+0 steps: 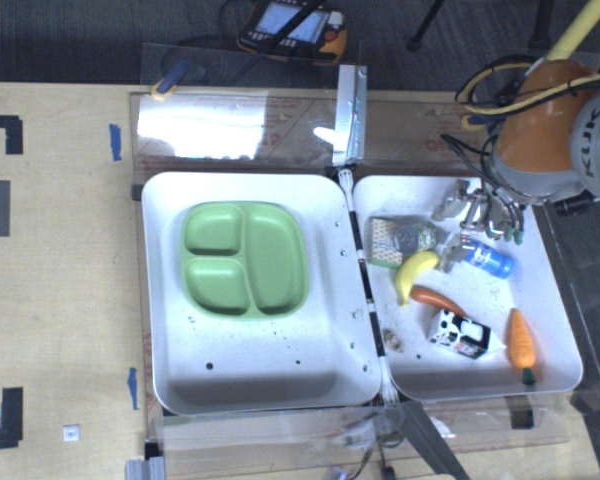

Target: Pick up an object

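Objects for picking lie in the right bin [565, 368], at the frame's right: a yellow banana [415, 272] near the centre, a red pepper [442, 300] just below it, a black-and-white packet [460, 335] lower still, and an orange carrot [521, 341] by the right wall. The gripper [477, 218] (metal, under the arm's orange band [540, 118]) hangs over the bin's upper part, near a blue bottle [488, 260]; whether it grips anything cannot be told. The left bin [170, 368] holds a green divided tray [245, 258].

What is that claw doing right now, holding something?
Gripper: low in the right bin, above the blue bottle; grip cannot be told.
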Motion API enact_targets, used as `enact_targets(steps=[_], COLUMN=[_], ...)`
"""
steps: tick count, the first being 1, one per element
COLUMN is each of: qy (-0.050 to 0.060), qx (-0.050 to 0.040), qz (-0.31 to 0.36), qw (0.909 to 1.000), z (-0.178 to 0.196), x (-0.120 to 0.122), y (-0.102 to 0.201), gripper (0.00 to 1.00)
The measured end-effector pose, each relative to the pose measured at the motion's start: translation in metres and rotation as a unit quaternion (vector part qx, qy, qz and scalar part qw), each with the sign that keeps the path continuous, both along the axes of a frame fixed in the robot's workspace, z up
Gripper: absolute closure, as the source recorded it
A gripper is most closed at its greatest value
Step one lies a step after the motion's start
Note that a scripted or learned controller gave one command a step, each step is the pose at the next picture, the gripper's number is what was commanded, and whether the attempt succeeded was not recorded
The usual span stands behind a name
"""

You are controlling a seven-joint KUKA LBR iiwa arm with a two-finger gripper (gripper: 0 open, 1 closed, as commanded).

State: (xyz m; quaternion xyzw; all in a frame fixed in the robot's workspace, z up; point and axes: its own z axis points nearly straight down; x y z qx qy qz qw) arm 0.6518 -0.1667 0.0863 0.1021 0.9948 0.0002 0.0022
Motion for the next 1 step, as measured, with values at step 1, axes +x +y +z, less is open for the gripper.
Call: enact_targets(steps=[1], qy=[-0.003], qx=[-0.0011], qz=[0.141], qw=[0.9901], z=[0.0573], x=[-0.0006], y=[-0.0193], gripper=[0.0])
